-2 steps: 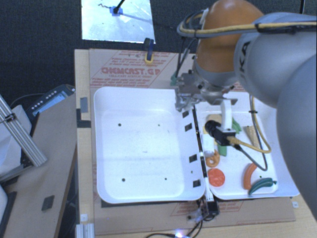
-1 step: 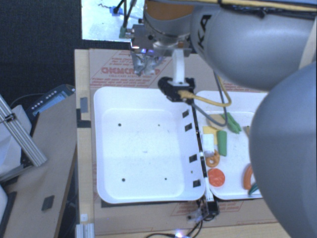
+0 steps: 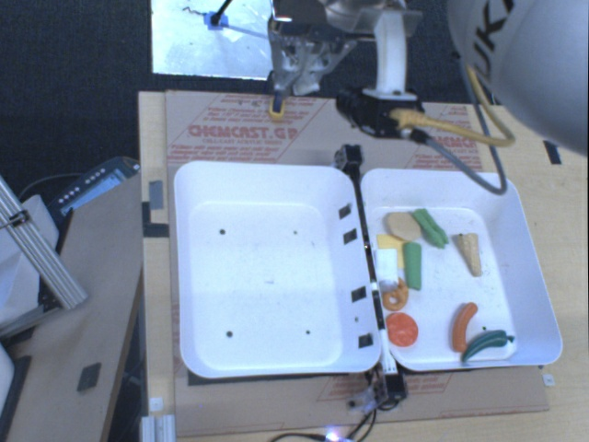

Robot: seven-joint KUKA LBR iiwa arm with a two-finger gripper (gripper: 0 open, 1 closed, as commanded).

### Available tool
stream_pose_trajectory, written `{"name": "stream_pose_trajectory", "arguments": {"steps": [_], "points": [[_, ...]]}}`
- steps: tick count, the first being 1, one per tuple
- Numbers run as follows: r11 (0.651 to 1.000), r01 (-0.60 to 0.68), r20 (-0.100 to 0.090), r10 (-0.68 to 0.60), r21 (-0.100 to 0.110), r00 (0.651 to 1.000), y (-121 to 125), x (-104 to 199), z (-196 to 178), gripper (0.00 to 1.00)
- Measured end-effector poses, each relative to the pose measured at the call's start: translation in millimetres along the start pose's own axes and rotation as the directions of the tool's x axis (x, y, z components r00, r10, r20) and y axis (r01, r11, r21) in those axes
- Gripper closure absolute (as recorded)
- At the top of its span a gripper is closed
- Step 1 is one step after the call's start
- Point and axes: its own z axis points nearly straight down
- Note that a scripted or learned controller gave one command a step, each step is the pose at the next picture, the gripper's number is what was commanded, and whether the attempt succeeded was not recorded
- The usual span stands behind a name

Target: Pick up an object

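My gripper point(image 3: 294, 79) hangs high at the top of the camera view, beyond the far edge of the left bin point(image 3: 198, 187). A small yellow piece point(image 3: 276, 110) shows just under it; whether it is held is unclear. The right bin point(image 3: 525, 247) holds several toy foods: a tan lump point(image 3: 402, 226), a green pod point(image 3: 430, 227), a yellow block point(image 3: 389, 243), a white block point(image 3: 386, 264), a green cucumber point(image 3: 413, 265), a tan wedge point(image 3: 470, 252), an orange ring point(image 3: 396, 295), a red round piece point(image 3: 401, 330), an orange sausage point(image 3: 464, 326) and a dark green pepper point(image 3: 488, 343).
A black hinged divider point(image 3: 361, 247) runs between the two bins. Both sit on a cardboard sheet point(image 3: 230, 132). A yellow and grey cable point(image 3: 460, 141) loops from the wrist over the right bin's far edge. A handheld controller point(image 3: 97, 182) lies to the left.
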Motion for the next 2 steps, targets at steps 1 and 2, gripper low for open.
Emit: {"name": "stream_pose_trajectory", "arguments": {"steps": [1,2], "points": [[0.999,-0.009,0.015,0.008,0.034,1.0,-37,-3,182,1.0],[1.0,-0.003,0.002,0.003,0.0,1.0,-15,-1,14,1.0]]}}
